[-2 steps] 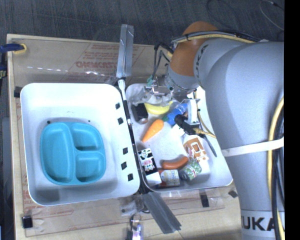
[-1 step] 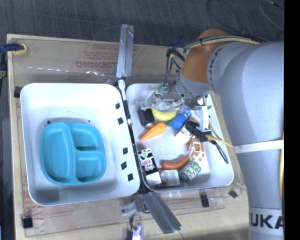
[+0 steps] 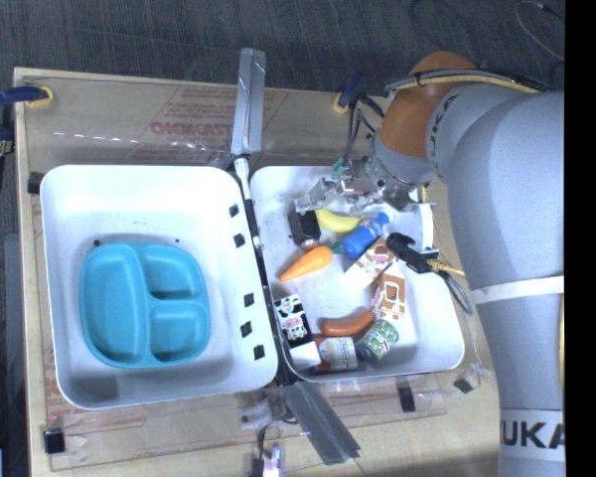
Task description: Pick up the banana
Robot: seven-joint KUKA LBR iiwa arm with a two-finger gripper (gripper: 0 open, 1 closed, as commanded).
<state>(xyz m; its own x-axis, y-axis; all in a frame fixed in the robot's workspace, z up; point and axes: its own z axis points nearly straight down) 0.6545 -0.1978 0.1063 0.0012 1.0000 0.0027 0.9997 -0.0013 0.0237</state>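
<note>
Risk: banana (image 3: 336,221) lies crowded by carrot (image 3: 307,262) and blue bottle (image 3: 361,237); hand (image 3: 350,189) may snag neighbours. Hand state cannot be told.

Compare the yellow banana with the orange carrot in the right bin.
The curved yellow banana lies nearer the bin's far wall, right under the hand; the tapered orange carrot lies nearer the bin's middle, apart from the hand. The banana lies nearly level across the view; the carrot slants. Both lie flat in the right white bin.

1 fixed camera looks down at a slant on 2 white bins (image 3: 55,266), arm (image 3: 497,167) entering right.
</note>
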